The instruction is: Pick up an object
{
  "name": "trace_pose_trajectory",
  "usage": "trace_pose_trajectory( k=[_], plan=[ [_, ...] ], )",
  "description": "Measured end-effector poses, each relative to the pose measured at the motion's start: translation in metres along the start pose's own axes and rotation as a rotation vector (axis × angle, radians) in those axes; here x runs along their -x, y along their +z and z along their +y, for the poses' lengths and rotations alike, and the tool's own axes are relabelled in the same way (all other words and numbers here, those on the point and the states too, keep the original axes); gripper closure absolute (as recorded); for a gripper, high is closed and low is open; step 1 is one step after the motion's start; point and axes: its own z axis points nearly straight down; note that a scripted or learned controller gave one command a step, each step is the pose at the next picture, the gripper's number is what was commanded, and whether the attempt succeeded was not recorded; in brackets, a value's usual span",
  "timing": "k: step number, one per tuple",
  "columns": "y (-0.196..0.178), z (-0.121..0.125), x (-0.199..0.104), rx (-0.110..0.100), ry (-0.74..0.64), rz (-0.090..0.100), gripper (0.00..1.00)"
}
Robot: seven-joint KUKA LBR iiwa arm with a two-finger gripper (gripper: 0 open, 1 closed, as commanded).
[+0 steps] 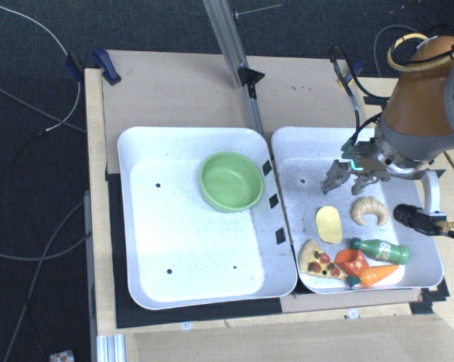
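Observation:
My gripper (345,181) hangs over the right bin (302,153), its fingers spread open with nothing between them. Just below it lie a yellow oval piece (329,224) and a tan croissant (369,210). Further toward the bin's front sit a green bottle (381,250), a pizza slice (317,261), a red pepper (351,262) and an orange carrot (378,274). A green bowl (231,180) rests in the left bin (167,270).
A metal pole (227,32) slants down to the divide between the two bins. The arm's orange and grey body (423,96) looms over the right bin's far right corner. Black clips (274,200) line the bins' shared edge.

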Motion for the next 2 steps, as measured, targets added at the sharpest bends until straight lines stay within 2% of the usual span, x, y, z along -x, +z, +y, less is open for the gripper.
trace_pose_trajectory(
  k=[1,2],
  plan=[
    [-0.003,0.002,0.0,0.007,-0.001,0.0,0.0],
    [0.05,-0.002,0.01,-0.001,0.003,0.0,0.0]
  ],
)
